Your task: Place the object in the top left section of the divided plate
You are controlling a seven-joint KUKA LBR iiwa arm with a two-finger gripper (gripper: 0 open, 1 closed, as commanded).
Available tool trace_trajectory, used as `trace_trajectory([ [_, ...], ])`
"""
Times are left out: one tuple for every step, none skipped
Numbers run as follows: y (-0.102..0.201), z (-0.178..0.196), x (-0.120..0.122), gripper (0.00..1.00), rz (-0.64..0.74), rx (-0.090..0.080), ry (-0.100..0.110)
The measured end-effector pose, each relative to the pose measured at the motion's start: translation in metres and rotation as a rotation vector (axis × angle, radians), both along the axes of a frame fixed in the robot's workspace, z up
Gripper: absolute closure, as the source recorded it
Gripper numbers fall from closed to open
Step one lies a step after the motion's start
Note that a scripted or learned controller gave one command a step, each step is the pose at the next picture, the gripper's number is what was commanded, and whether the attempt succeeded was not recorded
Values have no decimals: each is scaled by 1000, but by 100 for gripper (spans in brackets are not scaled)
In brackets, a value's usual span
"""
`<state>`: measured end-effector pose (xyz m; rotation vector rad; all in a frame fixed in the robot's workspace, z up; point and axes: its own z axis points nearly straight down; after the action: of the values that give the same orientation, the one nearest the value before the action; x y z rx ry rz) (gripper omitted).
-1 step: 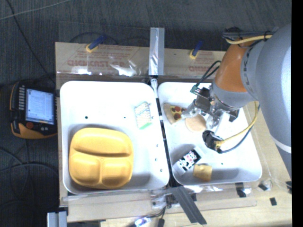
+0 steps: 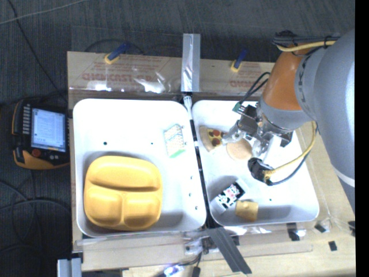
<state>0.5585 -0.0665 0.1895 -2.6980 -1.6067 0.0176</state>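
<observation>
Two white bins sat abreast: the left held the yellow moulded plastic divided plate; right, a flat tan disc, seemingly light, stiff, best pinched across its edges, lay beneath the gripper, whose grip state stayed unclear

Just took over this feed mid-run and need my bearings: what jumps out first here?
The big yellow divided plate fills the lower part of the left bin, with a small green-and-white packet above it to the right. The grey arm with its orange band hangs over the right bin, its hand low near a tan round piece; a black-and-white item and tan block lie near the front.
</observation>
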Motion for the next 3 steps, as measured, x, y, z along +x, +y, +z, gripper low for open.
trace_trajectory([
  [-8,-8,47,100,-150,1,-5],
  [-11,195,108,100,-330,-2,-8],
  [-64,243,96,100,-419,-2,-8],
])
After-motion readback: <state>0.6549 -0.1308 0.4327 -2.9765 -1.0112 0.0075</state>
